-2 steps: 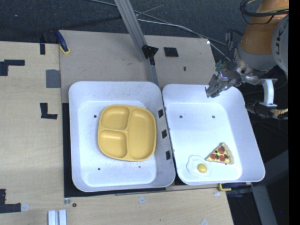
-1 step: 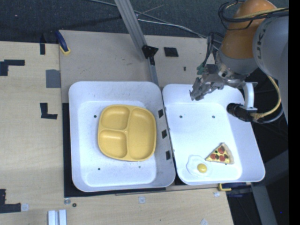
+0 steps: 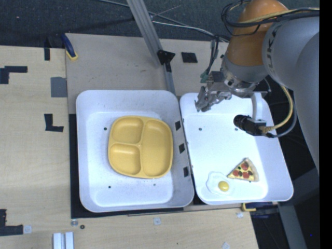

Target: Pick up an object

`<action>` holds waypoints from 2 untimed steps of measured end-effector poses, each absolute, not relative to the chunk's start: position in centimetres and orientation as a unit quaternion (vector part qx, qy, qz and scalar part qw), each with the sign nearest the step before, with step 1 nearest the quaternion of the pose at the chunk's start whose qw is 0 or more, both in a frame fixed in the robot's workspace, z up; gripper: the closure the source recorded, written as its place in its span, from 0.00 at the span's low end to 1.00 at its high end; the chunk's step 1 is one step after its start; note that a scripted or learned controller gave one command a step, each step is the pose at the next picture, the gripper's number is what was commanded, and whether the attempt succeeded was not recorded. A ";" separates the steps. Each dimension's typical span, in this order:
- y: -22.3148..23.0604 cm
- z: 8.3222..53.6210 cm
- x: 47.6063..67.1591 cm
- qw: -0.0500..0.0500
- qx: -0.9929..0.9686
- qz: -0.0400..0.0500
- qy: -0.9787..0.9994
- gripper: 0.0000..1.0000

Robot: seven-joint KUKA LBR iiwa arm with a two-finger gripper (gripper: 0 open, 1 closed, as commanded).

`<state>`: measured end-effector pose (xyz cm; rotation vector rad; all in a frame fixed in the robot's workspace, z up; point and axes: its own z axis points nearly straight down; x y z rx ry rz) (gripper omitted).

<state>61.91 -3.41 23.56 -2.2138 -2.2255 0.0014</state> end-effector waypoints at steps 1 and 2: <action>2.6 22.5 61.7 0.002 -0.705 0.001 -0.709 1.00; 7.6 22.2 61.7 0.001 -0.705 0.000 -0.709 1.00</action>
